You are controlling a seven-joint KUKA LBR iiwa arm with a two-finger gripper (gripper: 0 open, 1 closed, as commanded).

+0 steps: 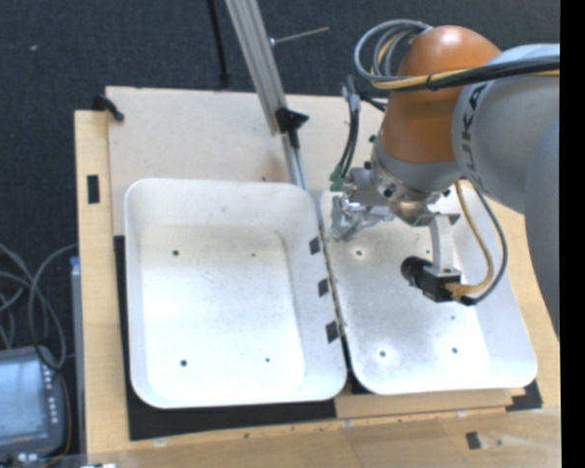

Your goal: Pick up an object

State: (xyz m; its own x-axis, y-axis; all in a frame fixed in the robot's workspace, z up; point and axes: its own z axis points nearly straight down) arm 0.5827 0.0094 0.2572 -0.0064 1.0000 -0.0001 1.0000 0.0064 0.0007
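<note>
Over the far left corner of the right bin (487, 359), close by the seam between the two bins: the gripper (341, 220), tipped down toward the bin floor. Cannot tell from this slant whether parted or closed, nor whether any object lies beneath, masked there by the wrist. Above and to the right, the arm (507, 105), grey, with its orange band (434, 76) bulking large over the bin's far edge. Speckled white floor in the right bin, with a few small dark dots. Touching it on the left, the left bin (224, 291), likewise shallow, white and speckled, with four small dots on its floor. Along the seam, three small black clips (324, 288). Under both bins, the pale wooden bench (175, 125). Slanting across the bench's far edge down toward the seam, a silver rail (258, 52). Off the bench at the left, on dark floor, loose grey cables (5, 261) and a small screen unit (15, 398).
</note>
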